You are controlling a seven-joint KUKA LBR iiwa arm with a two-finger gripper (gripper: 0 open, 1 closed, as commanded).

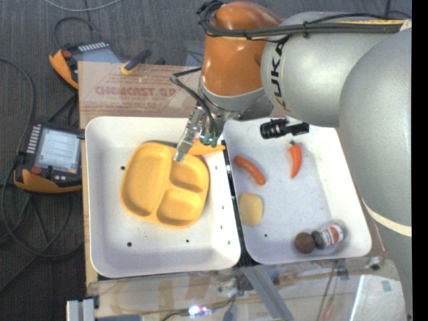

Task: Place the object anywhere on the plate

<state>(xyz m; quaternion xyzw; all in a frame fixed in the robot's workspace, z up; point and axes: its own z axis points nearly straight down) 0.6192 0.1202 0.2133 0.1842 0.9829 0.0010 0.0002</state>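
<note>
A yellow plate (164,182) with three compartments lies in the left bin (107,246). My gripper (189,141) hangs over the plate's upper right corner, its tip close to the rim. An orange piece (210,150) shows just right of that corner, by the bin's right wall, partly hidden under the gripper. Whether the gripper touches or holds it cannot be made out. The arm's orange band and grey body cover the top of both bins.
The right bin (348,199) holds a reddish sausage (249,170), a red chili pepper (295,159), a pale round piece (251,208), a brown ball (305,243) and a small jar (330,235). A cardboard box (134,92) and a handheld pendant (50,156) lie outside, left.
</note>
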